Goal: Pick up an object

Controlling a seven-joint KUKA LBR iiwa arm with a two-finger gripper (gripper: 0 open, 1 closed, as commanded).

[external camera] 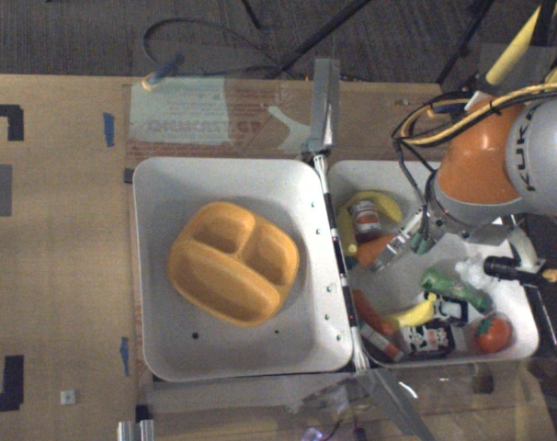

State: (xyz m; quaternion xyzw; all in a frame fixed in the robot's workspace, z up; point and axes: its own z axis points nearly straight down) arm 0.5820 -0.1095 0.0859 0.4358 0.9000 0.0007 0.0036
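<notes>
The right bin (527,274) holds several small items. Among them are a yellow banana (375,198), a small can (366,217), an orange piece (374,247), a green bottle (455,288), a small yellow banana (414,313), a red tomato (492,333) and a dark carton (430,339). My gripper (405,246) hangs low over the left part of this bin, just right of the orange piece and below the can. It is open, and I see nothing between its fingers. The arm's orange band hides the bin's back right.
The left bin (168,200) holds a yellow-orange divided plate (233,262). A metal divider rail (332,237) runs between the bins. A red stick-like item (370,315) and a white object (468,269) also lie in the right bin. Cables and a black fitting (513,267) hang off the arm.
</notes>
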